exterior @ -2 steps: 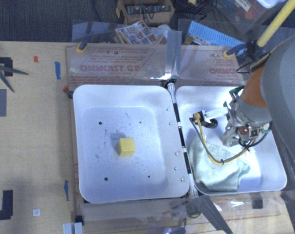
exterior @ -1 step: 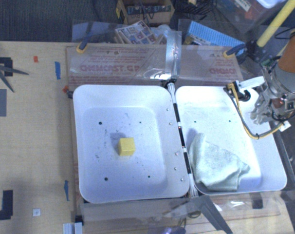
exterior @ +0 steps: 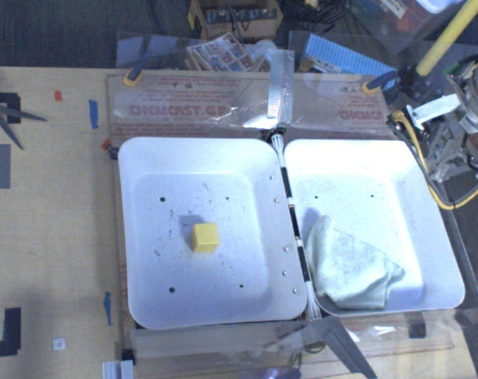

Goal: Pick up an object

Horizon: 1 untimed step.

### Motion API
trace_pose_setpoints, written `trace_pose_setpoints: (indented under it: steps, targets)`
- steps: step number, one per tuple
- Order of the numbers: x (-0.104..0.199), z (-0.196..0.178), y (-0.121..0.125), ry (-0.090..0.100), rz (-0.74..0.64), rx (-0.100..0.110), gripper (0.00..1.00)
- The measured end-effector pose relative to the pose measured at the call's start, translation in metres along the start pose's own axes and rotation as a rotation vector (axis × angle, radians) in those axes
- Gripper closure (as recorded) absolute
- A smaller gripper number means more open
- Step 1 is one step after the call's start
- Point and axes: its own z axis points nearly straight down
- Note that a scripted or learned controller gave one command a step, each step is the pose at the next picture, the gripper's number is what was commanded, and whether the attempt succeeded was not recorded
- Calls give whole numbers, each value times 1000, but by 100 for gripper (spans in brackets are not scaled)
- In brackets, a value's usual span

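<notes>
Plainly two shallow white bins side by side on the pale wooden bench [exterior: 50, 212], meeting along a dark seam down the middle. In the left bin [exterior: 144, 164], a small yellow cube [exterior: 205, 237], alone near the centre of the floor, a little toward the near side, well apart from every wall. Around it, only scattered dark specks and faint scuffs on the white. In the right bin [exterior: 365, 160], a crumpled pale cloth [exterior: 351, 267], bunched in the near left part, pressed against the wall next to the seam and spreading toward the near edge.

At the far right, above the outer rim of the right bin, the hand [exterior: 448, 133], half lost among grey metal parts and a looping yellow cable [exterior: 428, 176]. Cannot tell whether apart or together. Nothing visibly held. Well apart from the cube, and also clear of the cloth.

Beyond the bins, a clear plastic sheet [exterior: 199, 105] with reddish lettering, flat on the bench. On the bench at left, a short strip of blue tape [exterior: 93, 114].
</notes>
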Motion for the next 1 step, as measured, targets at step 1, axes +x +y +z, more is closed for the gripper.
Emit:
trace_pose_setpoints:
  steps: [1]
  targets:
    - [-10, 64, -51, -2, 77, 2, 100]
